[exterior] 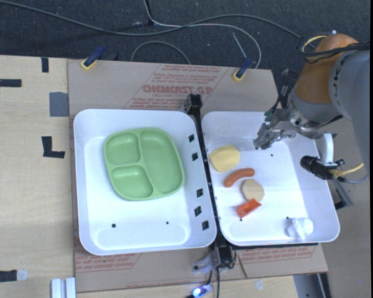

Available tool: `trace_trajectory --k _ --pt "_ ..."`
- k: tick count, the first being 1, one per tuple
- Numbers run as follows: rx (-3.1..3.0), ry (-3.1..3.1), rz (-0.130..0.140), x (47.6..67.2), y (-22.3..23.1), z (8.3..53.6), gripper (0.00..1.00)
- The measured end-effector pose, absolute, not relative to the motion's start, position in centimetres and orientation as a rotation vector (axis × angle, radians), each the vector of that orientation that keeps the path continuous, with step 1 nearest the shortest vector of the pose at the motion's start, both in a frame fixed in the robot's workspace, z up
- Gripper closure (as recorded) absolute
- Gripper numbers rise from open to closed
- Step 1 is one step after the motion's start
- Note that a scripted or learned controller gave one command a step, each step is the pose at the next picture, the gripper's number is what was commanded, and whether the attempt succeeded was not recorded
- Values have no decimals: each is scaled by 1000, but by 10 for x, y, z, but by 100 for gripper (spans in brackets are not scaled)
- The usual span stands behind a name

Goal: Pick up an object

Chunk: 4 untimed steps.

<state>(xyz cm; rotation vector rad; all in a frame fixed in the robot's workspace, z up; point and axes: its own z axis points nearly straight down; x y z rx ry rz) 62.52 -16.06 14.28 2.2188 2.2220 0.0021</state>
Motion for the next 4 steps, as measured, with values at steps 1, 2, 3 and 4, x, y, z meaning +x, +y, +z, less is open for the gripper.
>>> trace_trajectory --k 1,2,3,4 --pt "2218 2223 2 622 -153 189 100" --pt "2219 2223 1 623 -152 215 100" --pt "2217 2229 0 625 -106 216 100" --pt "2216 2230 -2 641 -57 209 100"
